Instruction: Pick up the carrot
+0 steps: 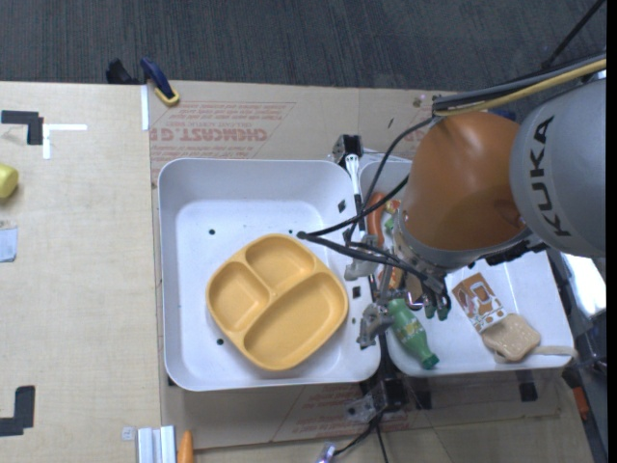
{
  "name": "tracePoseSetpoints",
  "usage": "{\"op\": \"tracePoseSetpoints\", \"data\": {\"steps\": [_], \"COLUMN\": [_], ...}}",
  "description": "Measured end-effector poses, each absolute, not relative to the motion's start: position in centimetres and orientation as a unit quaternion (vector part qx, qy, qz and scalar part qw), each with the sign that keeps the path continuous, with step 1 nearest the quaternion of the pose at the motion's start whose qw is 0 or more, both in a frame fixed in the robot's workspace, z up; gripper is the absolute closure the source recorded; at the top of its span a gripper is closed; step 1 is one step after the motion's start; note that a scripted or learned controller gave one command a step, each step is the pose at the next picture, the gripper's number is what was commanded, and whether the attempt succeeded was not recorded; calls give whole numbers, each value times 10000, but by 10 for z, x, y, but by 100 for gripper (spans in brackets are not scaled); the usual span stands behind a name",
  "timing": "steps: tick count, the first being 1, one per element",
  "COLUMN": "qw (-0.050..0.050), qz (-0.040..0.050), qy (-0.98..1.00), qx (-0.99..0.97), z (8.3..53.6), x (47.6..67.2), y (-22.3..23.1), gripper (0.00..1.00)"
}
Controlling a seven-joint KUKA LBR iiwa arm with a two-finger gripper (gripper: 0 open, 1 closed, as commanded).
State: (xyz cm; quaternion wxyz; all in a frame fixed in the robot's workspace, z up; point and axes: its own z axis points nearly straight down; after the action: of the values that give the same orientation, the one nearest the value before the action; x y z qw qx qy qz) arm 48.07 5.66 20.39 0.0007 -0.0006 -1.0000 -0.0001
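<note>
1. Two bins: I see the carrot (374, 207), a thin orange sliver, in the right bin (540, 350) at its left wall, mostly under the arm (463, 186).
2. The gripper (390, 292) hangs low by the green bottle (413, 334); I cannot tell its opening.
3. Risk: it probably closes on the bottle, or strikes the divider.

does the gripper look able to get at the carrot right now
Probably yes, though it's hard to be sure. The arm hangs over the right bin, covering most of the carrot, of which just an orange sliver shows at the bin's left wall. The green bottle lies nearer the front.
</note>
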Motion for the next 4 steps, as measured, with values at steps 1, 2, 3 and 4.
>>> {"op": "tracePoseSetpoints", "data": {"steps": [1,2,3,4], "qw": [-6,-30,9,-2], "qz": [0,3,0,0], "qy": [-9995,-9954,-9853,-9915], "qx": [322,-952,-1706,-1305], "z": [191,355,191,191], "x": [498,514,478,478], "y": [-36,-80,-30,68], "gripper": [0,0,0,0]}}
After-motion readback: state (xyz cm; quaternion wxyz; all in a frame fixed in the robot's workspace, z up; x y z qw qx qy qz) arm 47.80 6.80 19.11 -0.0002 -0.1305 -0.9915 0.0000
